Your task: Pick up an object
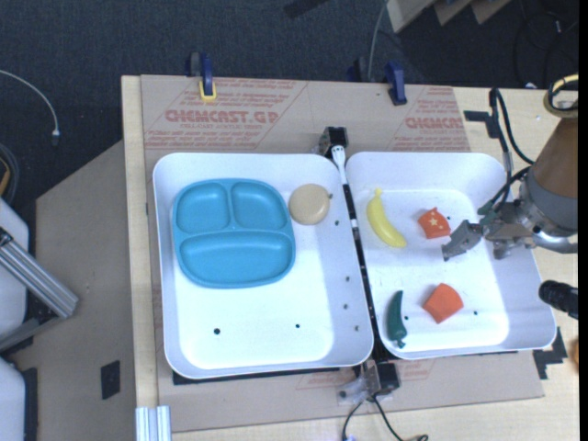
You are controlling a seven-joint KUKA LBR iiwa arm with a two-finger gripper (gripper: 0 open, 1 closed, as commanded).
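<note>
Over right white bin [478,168] | two-finger gripper [459,243] beside small red-orange block [434,222] | finger state unclear | nothing lifted yet

In the right bin [478,177]: a yellow banana [384,220] upper left, two orange-red pieces [434,223] [443,302], and a dark green vegetable [395,318] at its lower left.
</note>
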